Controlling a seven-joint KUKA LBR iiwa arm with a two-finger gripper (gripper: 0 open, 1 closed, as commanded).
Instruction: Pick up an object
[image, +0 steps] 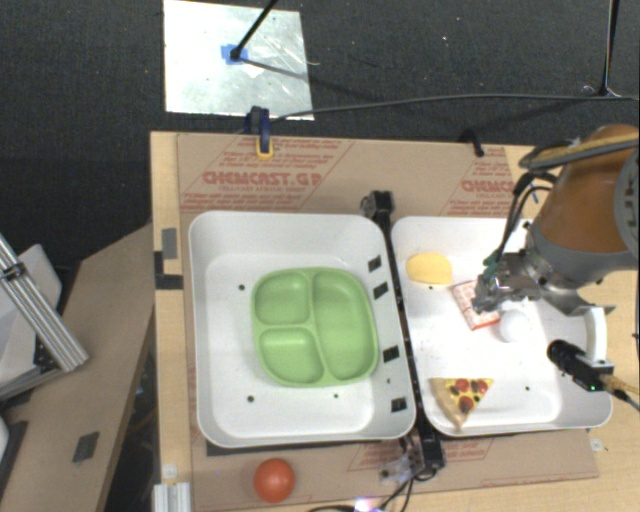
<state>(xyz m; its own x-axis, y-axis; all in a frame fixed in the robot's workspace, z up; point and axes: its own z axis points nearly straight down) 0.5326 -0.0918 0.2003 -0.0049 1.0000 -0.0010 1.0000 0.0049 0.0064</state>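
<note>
My gripper (490, 297) hangs low over the middle of the right bin (530, 415), right above a small red-and-white packet (470, 303). A white egg-shaped thing (514, 325) lies just to the right of the packet, close under the wrist. A yellow oval piece (429, 267) rests toward the bin's back left. A pizza slice (461, 395) lies at the bin's front left. Whether anything sits between the fingers is hidden by the gripper body.
The left bin (215, 300) holds a green divided plate (313, 325). A red-orange ball (273, 479) sits on the bench in front of the left bin. A black divider with clips (392, 300) runs between the two bins.
</note>
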